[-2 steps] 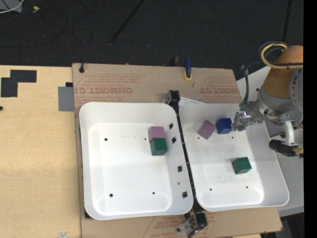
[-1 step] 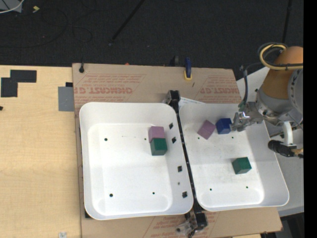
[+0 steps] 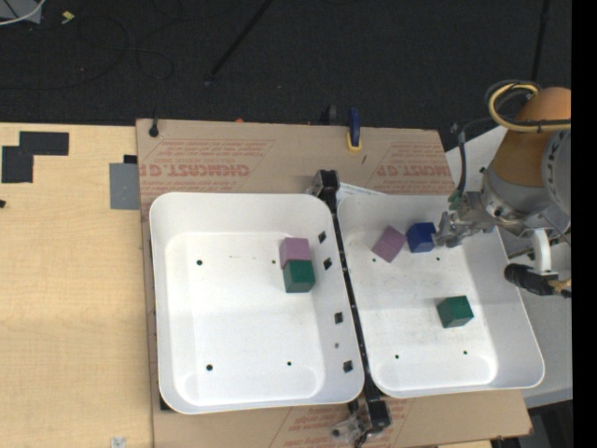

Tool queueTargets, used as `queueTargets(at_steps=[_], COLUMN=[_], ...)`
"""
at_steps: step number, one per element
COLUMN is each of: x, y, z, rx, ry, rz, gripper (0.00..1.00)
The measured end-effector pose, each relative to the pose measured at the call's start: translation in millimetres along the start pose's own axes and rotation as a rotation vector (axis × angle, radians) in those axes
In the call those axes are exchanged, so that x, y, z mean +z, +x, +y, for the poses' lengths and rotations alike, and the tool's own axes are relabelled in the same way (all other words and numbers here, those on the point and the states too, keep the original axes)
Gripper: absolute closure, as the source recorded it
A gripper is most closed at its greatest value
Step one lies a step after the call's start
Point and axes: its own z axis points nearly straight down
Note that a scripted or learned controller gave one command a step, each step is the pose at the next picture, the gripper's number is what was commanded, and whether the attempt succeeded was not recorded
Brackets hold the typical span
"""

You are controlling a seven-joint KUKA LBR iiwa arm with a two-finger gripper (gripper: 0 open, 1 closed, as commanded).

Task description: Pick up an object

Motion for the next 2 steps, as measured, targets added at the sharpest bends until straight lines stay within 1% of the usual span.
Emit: queueTargets(at_steps=[2], x=[0.3], y=[0.6], z=[0.2], rx=[-0.002], ry=[0.000], rz=[0.000], gripper=[1.00])
